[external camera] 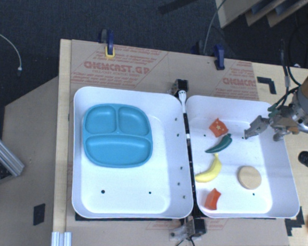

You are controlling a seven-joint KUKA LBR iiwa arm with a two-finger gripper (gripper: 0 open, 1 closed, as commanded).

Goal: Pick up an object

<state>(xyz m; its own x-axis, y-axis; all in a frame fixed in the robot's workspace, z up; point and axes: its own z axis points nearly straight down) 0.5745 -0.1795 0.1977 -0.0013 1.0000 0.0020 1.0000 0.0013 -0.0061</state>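
Fingers spread and bare is how I hang just now: my gripper (pixel 265 130) hovers over the right bin (pixel 282 196), near its far right corner, with one finger (pixel 253 128) reaching toward the bin's middle and the other beside it, and I see only white floor between them. So the pick is not done, as far as I can judge; nothing is lifted, and every candidate lies on the bin floor.

Nearest to me is the small red-orange block (pixel 218 127), toward the bin's far edge, with the green pepper (pixel 219 144) just beside it on the near side. Further toward the near edge lies the banana (pixel 210 171), close to the bin's left wall, and the round tan disc (pixel 250 177) sits toward the right wall, apart from the rest. A second red piece (pixel 212 198) rests near the near edge.

Across the divider, the left bin (pixel 136 198) carries a blue divided plate (pixel 118 135) toward its far left corner.

What is left, I reckon, is the whole grasp: choosing one item, coming down around it, closing, and raising it.
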